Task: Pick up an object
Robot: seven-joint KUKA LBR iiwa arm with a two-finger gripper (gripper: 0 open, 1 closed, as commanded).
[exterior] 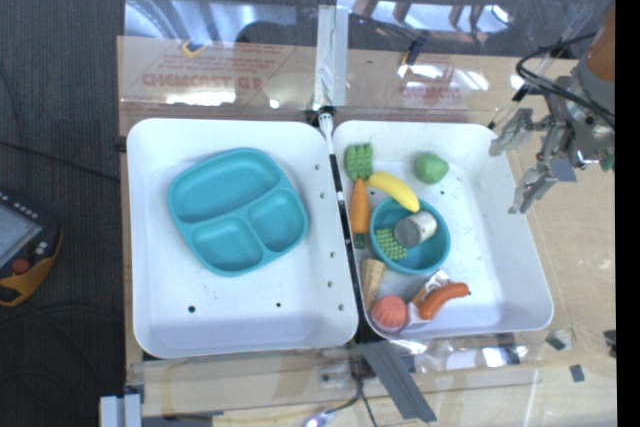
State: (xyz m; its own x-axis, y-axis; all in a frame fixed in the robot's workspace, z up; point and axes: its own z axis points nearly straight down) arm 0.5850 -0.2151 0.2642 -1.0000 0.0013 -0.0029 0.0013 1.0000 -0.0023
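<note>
Nothing was grabbed yet: our gripper (520,165) hung spread apart at the right bin's (500,305) 3 o'clock rim, so we figured reaching toward the banana (393,188) came next.

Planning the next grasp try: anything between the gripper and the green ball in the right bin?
Nothing visible. The gripper hangs open at the right bin's right rim, and the green ball lies to its left on bare white floor. The banana and blue bowl sit beyond or below that line.
</note>
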